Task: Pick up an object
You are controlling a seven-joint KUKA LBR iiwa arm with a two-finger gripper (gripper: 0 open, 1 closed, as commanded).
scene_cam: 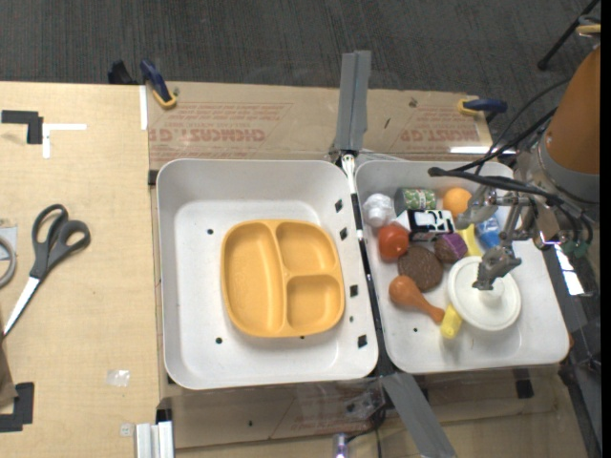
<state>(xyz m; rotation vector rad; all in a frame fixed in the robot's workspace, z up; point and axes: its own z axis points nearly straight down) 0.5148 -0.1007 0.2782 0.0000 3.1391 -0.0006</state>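
The gripper hangs over the white bowl in the right bin — open or closed, cannot tell. The bowl looks light, stiff, prob. slippery; best to take it by the rim. Toys crowd its left side — little room. The left bin holds a yellow tray.

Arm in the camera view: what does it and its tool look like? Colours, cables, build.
The arm shows as a rounded orange band at the right edge. Black cables loop off it toward the wrist. The tool is grey metal, slim and skeletal, with thin rods and brackets above it and a small blue part near its top.
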